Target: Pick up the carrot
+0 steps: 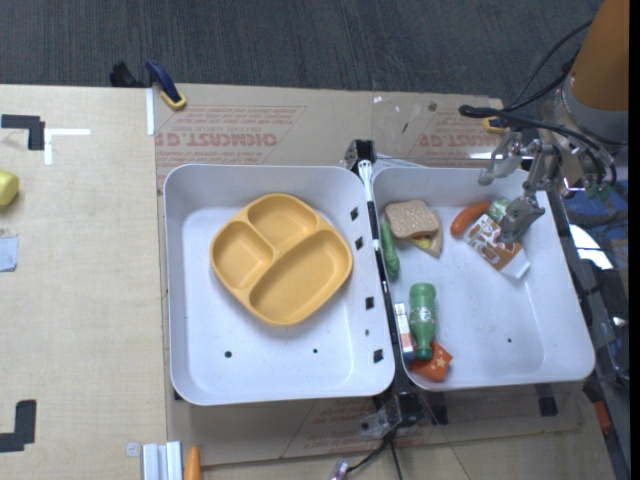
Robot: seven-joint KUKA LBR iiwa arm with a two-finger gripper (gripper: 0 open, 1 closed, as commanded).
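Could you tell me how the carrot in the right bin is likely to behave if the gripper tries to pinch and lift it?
The carrot looks like a smooth, rounded toy, so it may roll or slip sideways under a pinch. It appears small and probably light and stiff. It lies against a printed packet, which could shift with it. The gripper hovers close beside it.

Carrot point(466, 219) right end hidden behind packet point(496, 242); arm point(604, 48) cut by edge.

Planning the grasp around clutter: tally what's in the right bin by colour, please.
Orange: 1, the carrot, next to the hand
Green: 2, bottle, pod
Brown: 1, sandwich
Red: 2, bottom item, thin pack
White printed: 1, packet
Total: 7
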